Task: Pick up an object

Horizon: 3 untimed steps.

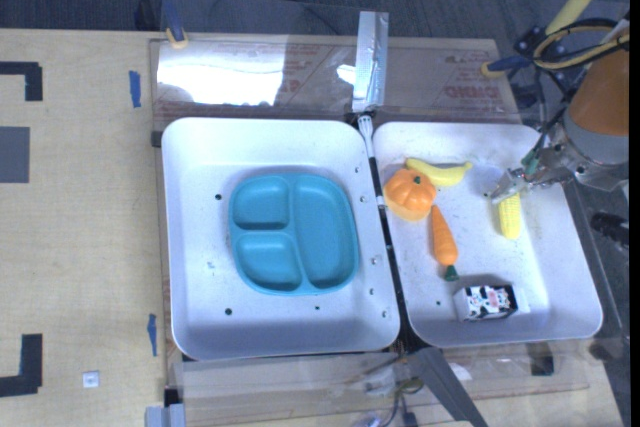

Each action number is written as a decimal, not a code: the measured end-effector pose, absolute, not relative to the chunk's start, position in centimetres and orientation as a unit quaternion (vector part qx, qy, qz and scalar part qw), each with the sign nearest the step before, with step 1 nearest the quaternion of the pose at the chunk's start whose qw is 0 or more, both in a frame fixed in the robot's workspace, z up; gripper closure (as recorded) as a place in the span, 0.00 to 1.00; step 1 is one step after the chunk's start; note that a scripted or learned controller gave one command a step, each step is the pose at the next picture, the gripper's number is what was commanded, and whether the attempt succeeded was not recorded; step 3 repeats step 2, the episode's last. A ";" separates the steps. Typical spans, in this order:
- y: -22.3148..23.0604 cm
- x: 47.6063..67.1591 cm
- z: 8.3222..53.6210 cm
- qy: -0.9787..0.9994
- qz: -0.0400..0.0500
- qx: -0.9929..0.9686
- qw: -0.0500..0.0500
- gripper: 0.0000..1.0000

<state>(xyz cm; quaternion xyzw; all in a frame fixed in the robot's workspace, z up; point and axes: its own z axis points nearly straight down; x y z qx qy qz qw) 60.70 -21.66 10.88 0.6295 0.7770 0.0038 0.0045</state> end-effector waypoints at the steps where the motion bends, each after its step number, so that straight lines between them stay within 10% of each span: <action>1: -22.4 64.0 15.3 0.781 0.001 0.624 0.004 1.00; 3: -16.3 61.8 23.5 0.785 0.003 0.619 0.005 1.00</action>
